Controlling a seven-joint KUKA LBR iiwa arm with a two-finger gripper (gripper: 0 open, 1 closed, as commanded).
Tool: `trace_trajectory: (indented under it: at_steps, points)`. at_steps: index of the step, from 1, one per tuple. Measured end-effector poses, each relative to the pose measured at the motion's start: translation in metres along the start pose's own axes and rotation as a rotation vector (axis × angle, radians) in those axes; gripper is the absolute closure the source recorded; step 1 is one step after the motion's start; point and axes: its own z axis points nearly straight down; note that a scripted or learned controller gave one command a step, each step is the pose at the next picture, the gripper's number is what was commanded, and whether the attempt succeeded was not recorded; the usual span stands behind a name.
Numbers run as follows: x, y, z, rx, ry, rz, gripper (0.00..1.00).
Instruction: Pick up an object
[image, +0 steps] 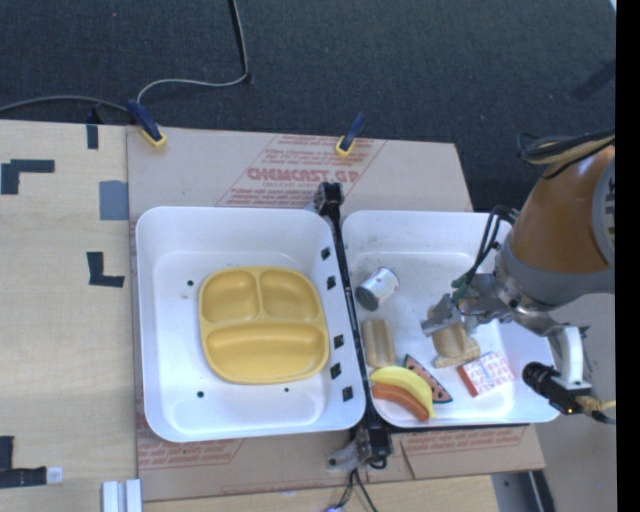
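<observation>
My gripper (447, 318) hangs low in the right bin (430, 232), just above a tan bread-like piece (455, 346). A silver can (377, 288) lies on its side to the gripper's left. A tan block (377, 342) sits below the can. At the bin's front lie a yellow banana (402, 383), a red sausage (400, 400), a watermelon slice (431, 381) and a red-and-white box (485, 373). Nothing shows between the fingers.
The left bin (165, 300) holds a yellow divided plate (263, 325). A black divider (338, 290) runs between the bins. The arm's orange and grey body (560, 240) covers the right bin's right side. Cardboard (290, 170) lies under the bins.
</observation>
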Motion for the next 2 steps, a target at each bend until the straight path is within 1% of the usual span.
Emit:
trace_trajectory:
  at_steps: [1,2]
  points:
    - [0.062,0.014,-0.021,0.0,0.001,-0.001,1.0]
    - [0.107,0.0,-0.03,0.002,0.001,-0.001,1.0]
